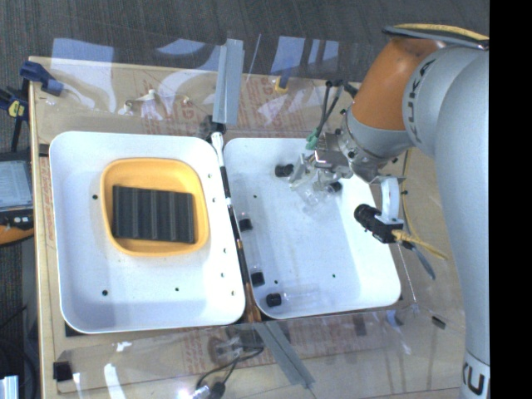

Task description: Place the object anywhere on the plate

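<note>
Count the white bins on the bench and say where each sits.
2. The left bin holds a yellow plate with a dark ridged insert. The right bin sits beside it, with the gripper low over its far end.

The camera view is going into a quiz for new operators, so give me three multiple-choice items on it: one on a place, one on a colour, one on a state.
1. Where is the plate?
A. left bin
B. right bin
C. bench, outside the bins

2. What colour is the plate's rim?
A. blue
B. yellow
C. red

3. Where does the gripper stand?
A. over the plate
B. over the right bin's far part
C. outside both bins

Key: 1 A, it lies within the left bin. 2 B, a yellow border rings its dark ridged middle. 3 B, it hangs over the right bin near the far wall.
</note>
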